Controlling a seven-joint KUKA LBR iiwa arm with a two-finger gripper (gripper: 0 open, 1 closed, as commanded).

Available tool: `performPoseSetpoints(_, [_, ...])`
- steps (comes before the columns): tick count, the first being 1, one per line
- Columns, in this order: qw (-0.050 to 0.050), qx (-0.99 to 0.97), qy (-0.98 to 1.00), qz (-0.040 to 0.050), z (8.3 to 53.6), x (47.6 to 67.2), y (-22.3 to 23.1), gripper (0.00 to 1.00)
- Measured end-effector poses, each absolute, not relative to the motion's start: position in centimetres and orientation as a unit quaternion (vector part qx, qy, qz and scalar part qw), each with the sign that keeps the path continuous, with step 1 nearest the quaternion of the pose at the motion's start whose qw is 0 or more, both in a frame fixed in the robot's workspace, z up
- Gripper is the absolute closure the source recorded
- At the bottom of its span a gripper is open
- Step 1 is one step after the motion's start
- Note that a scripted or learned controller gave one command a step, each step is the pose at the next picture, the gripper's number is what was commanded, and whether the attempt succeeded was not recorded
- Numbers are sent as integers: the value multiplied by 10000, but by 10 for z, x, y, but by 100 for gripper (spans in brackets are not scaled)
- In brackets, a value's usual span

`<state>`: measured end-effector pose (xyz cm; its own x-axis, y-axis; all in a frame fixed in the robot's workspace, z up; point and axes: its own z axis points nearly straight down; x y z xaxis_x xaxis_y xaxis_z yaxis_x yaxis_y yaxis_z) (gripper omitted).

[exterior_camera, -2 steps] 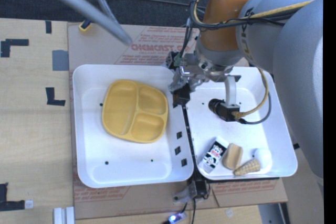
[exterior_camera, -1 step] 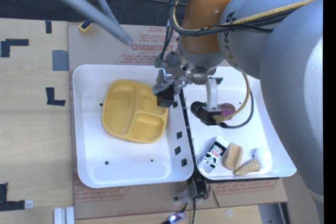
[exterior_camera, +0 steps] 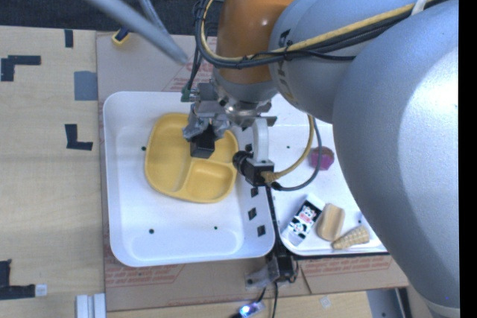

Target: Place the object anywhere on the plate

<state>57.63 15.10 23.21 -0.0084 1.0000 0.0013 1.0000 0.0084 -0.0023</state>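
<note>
Near the right bin's front edge (exterior_camera: 328, 251) I see a black-and-white item (exterior_camera: 303, 220), a tan piece (exterior_camera: 330, 222) and a cone (exterior_camera: 352, 237); beyond, my claw (exterior_camera: 202, 136) hangs directly over the yellow plate (exterior_camera: 186, 160) in the left bin (exterior_camera: 127, 182). Its grip and any held object I cannot tell.

We look down from one fixed camera above the bench, tilted at a slant so the near bench edge runs along the bottom. Both white bins fall within our frame: the left bin (exterior_camera: 119, 160) lies fully visible, the right bin (exterior_camera: 335, 253) partly covered. The arm (exterior_camera: 387, 86) enters from our right, close under the lens, looming large.
</note>
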Motion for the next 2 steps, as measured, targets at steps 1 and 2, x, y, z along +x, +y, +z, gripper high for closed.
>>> performPoseSetpoints(1, [10, -7042, -7100, 8, 225, 567, 215, 100])
performPoseSetpoints(2, [7, -7060, -7082, 12, 226, 568, 211, 0])
